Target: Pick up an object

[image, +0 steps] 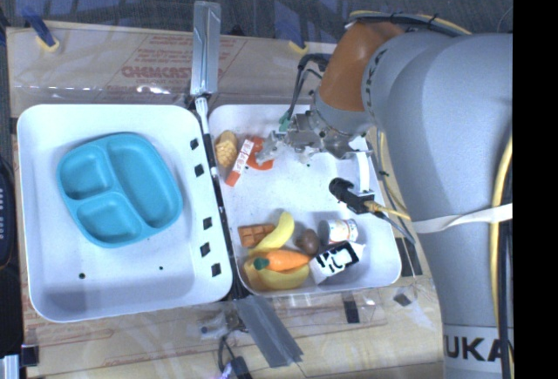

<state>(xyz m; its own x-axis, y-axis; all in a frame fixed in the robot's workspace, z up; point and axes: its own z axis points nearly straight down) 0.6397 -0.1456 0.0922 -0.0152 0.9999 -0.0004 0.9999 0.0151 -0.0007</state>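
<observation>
White plastic formed both bins on your bench: the left bin (52, 281) carried a blue divided tray (119, 187) lying flat, tilted a little in plan, and the right bin (288, 194) carried the small clutter you were sorting through. Your arm (436, 151) came in from the right, grey with its orange band (349, 72) above the wrist, and the gripper (292, 138) hung low over the upper part of the right bin, pointing toward the divider between the bins. You could not tell from this angle whether its fingers were open or shut; the tips were small and mixed with cables, and nothing showed plainly between them. Just beside the gripper, toward the divider, lay an orange-and-white packet (244, 158), and touching it on the far side a tan bread roll (226, 147). Whether the gripper touched the packet was not clear. Along the near wall of the same bin you had a huddle of items well apart from the gripper: a waffle (251, 235), a banana (277, 232) leaning over it, a carrot (288, 260) lying across a second yellow fruit (275, 278), a brown kiwi-like ball (307, 241), a small white jar (342, 231) and a black-and-white box (336, 260). A black fitting (343, 191) stuck out from the arm above the bin's right side.
</observation>
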